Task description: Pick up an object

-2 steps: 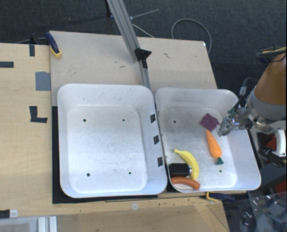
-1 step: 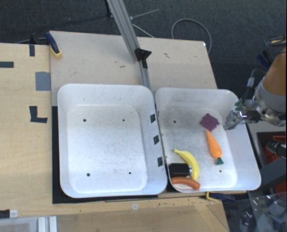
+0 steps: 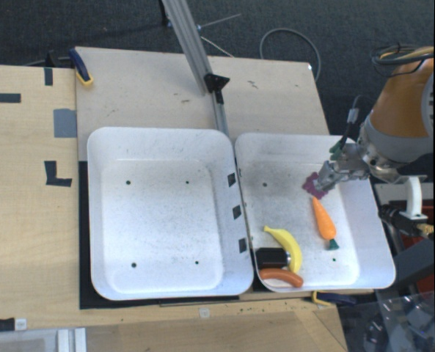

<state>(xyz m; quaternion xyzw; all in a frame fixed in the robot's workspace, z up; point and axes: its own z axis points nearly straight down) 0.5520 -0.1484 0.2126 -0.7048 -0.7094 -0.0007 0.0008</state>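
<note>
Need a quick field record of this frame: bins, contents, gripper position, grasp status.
left bin: white, shallow, speckled floor
right bin: white, holds all the objects
carrot: orange, right part of right bin, lying along the bin's length
banana: yellow, near front edge of right bin
black block: beside the banana, front left corner
red-orange sausage-like item: at the front rim
purple object: right at the gripper tip
gripper: low over right bin, above the carrot's top end
grasp status: cannot tell; nothing visibly lifted

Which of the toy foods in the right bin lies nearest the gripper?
The orange plastic carrot, just below the gripper; the yellow banana and red sausage lie farther.
</note>
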